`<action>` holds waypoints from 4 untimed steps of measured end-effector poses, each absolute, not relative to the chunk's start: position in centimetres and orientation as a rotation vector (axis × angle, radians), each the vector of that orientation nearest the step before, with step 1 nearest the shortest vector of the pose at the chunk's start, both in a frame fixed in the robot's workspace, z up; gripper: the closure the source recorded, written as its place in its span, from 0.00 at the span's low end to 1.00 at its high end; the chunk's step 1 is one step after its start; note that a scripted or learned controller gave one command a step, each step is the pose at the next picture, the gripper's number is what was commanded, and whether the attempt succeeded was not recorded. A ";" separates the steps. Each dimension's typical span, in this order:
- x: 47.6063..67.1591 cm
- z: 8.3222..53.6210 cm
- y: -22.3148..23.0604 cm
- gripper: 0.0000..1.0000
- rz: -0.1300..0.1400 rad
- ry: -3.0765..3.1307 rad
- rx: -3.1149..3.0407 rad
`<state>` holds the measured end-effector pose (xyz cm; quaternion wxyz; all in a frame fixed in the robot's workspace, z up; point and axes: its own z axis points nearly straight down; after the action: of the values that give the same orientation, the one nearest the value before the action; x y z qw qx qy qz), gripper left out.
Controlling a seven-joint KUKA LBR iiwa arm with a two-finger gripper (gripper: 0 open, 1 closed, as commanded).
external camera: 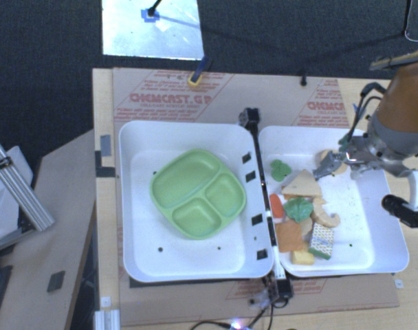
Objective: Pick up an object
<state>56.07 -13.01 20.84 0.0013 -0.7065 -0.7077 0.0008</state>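
Light green divided plate (198, 194) in the white left bin (137, 205), centre frame. Small pieces in green (280, 169), tan (302, 184), orange (289, 236) and yellow (303, 257), in the white right bin (374, 239). Red lettering on brown cardboard (171, 96) above.

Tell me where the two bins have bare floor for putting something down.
Left bin: bare strips all around the green plate. Right bin: bare right half, between the toy food pile and its right wall. Crowded beside the divider.

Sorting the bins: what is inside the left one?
The left bin holds one green plate with three compartments, nothing in them. Whatever lies under the plate is covered.
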 end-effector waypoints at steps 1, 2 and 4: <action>56.8 14.9 -12.9 0.00 0.003 -2.220 -2.218; 56.7 10.7 -12.5 0.00 0.002 -2.221 -2.217; 57.1 9.9 -12.5 1.00 -0.011 -2.230 -2.223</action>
<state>57.10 -12.48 9.86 -0.0036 -0.7060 -0.7082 -0.0034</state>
